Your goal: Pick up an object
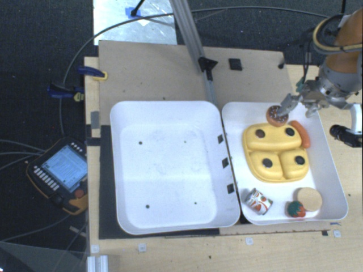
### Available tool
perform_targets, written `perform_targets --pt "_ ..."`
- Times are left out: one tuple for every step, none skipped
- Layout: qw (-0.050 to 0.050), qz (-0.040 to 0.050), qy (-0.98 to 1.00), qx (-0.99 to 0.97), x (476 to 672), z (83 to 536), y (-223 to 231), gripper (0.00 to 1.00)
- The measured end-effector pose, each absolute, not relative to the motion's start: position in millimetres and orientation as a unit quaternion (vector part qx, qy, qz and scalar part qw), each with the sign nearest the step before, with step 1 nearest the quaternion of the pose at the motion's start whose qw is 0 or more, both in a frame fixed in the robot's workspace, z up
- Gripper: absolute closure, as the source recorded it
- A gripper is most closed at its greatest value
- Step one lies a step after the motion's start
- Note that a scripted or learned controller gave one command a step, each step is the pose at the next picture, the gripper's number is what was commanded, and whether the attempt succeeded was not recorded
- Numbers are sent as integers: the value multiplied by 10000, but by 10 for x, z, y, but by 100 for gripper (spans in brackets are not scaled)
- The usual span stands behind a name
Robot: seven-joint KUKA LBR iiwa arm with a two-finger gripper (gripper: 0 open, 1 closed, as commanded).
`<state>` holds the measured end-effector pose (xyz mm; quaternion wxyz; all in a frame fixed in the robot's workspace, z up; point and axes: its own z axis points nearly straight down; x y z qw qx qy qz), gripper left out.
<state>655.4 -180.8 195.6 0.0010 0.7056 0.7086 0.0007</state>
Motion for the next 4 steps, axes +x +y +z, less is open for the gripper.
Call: perform_targets --pt "-2 -6 7095 7047 6579 1336 -1794 0" --pt "64 35 7097 7045 6617 1314 -1802 0" --pt "60 37 7104 7038 6618 1396 -1799 100" --pt "37 22 7094 7048 6615 2051 -1820 100"
